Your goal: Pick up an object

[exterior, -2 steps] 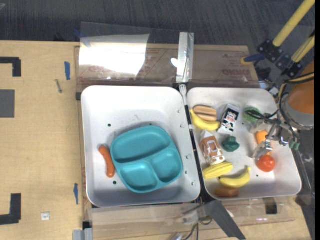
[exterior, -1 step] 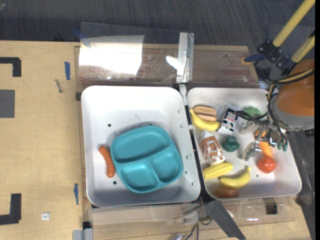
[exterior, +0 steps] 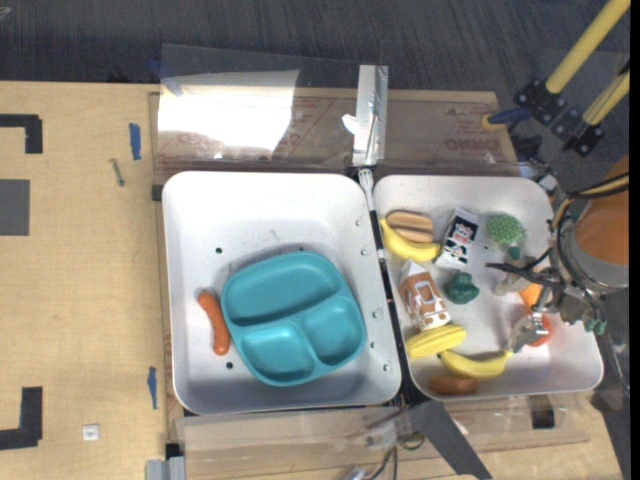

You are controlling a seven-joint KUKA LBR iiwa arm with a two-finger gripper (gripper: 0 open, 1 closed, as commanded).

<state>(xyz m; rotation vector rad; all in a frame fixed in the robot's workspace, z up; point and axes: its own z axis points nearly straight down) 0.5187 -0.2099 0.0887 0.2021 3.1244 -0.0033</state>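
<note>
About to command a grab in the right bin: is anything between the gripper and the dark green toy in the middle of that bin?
Nothing visible blocks it. The gripper sits at the right bin's right side, and the dark green toy lies to its left across bare white floor. The small can lies beyond the toy, and the broccoli is above that line.

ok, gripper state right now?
Gripper: cannot be told. It sits low at the right bin's right side, among small items.
</note>
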